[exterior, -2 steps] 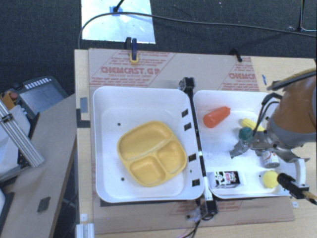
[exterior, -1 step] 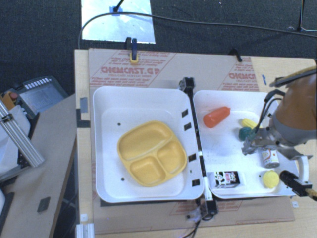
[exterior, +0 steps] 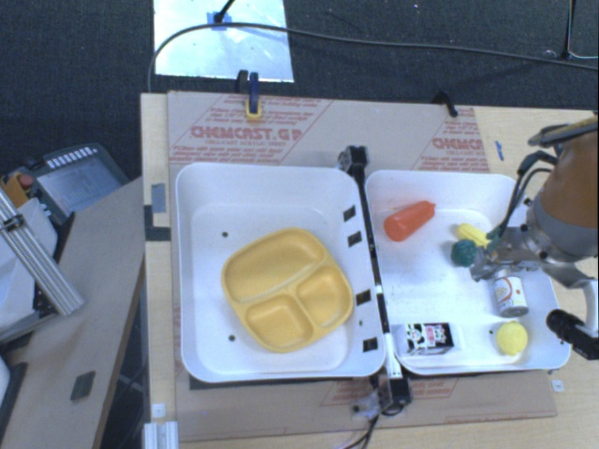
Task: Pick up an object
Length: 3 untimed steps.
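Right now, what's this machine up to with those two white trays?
The robot arm's gripper is down in the right bin, among an orange carrot-like toy, a teal ball, a small can, a yellow ball and a black-and-white packet. It has nothing lifted yet. The left bin holds a yellow divided tray.

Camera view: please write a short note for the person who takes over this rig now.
Gripper: low in the right bin, near the small can; whether it holds anything cannot be judged.
Right bin things: orange piece, teal ball, yellow piece, yellow ball, black-and-white packet.
Left bin: yellow divided tray.
Done: no lift is visible.
Left: grasp one object and raise it.
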Each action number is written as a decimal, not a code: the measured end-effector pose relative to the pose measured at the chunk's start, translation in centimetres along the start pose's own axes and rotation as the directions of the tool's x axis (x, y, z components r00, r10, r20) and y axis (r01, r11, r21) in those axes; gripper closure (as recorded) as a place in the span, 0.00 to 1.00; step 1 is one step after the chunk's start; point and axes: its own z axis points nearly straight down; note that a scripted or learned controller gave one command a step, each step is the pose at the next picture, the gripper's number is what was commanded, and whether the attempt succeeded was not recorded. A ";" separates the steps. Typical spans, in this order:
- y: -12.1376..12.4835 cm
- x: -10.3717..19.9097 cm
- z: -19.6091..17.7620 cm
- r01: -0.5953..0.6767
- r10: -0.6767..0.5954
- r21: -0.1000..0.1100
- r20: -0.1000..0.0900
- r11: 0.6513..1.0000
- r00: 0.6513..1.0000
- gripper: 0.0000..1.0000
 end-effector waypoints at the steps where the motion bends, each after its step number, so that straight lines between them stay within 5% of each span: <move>1: 0.2 0.0 -4.3 0.001 -0.001 -0.001 0.000 1.000 1.000 1.00; 3: 0.8 10.4 -5.3 0.007 -0.007 0.003 -0.004 1.000 1.000 1.00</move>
